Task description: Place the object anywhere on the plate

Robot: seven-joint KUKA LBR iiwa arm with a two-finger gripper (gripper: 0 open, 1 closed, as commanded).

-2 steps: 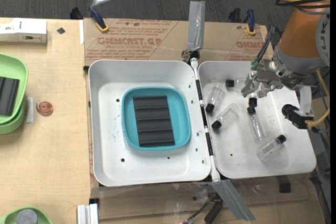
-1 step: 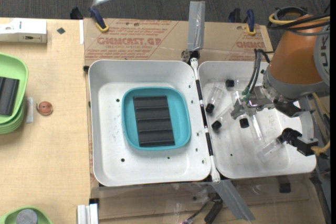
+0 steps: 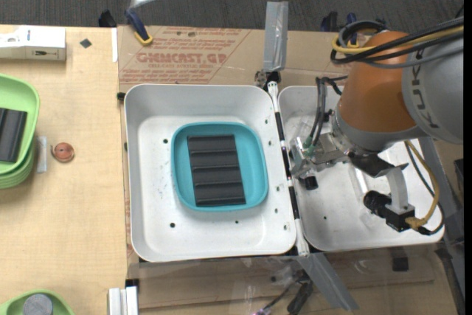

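Here the gripper (image 3: 304, 158) hangs low in the right bin (image 3: 346, 232) (fingers' state unclear); it may reach the teal plate (image 3: 254, 158) empty-handed.

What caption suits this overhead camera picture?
Robot arm reaches into right bin; dark ridged block lies on teal plate in left bin.

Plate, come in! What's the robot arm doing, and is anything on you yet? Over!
Gripper low in right bin, fingers unclear. Teal plate in left bin, dark ribbed block on it. Path looks clear.
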